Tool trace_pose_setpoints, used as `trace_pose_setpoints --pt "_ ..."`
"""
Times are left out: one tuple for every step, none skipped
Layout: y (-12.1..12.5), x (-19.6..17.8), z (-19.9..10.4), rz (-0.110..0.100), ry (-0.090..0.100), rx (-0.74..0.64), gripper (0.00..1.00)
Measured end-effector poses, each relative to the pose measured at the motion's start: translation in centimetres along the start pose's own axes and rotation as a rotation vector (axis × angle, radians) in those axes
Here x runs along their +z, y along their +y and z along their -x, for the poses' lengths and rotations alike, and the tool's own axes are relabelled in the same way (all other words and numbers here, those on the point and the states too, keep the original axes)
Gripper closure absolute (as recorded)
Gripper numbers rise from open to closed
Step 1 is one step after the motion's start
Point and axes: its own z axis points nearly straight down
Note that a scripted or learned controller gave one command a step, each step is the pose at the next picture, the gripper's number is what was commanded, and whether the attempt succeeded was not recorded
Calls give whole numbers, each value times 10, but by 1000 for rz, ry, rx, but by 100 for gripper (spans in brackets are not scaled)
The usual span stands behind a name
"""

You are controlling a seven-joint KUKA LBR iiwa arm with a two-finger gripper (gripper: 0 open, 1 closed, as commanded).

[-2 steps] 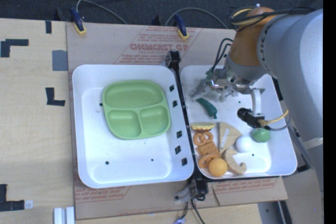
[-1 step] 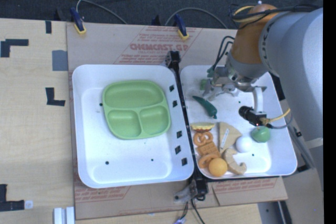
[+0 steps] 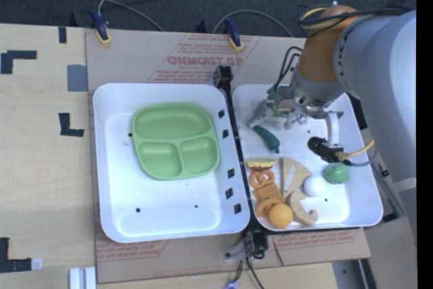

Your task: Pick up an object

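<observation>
Toy food clusters at the right bin's (image 3: 365,216) near edge: orange ball (image 3: 280,215), pretzel (image 3: 261,179). Farther in lies the green pepper (image 3: 268,138). The end effector (image 3: 283,112) hovers beyond it, grip state indeterminate. Centre over the pepper before descending.

Green divided plate (image 3: 177,141) in left white bin (image 3: 111,166). Cardboard sheet (image 3: 196,57) under bins, two clamps (image 3: 101,29) on far edge. Wooden table (image 3: 37,166), black tape marks (image 3: 67,125).
</observation>
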Motion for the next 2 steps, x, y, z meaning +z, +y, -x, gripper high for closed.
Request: trace_pose_setpoints --pt "-1 31 3 4 -1 1 0" --pt "-1 21 3 5 -3 1 100"
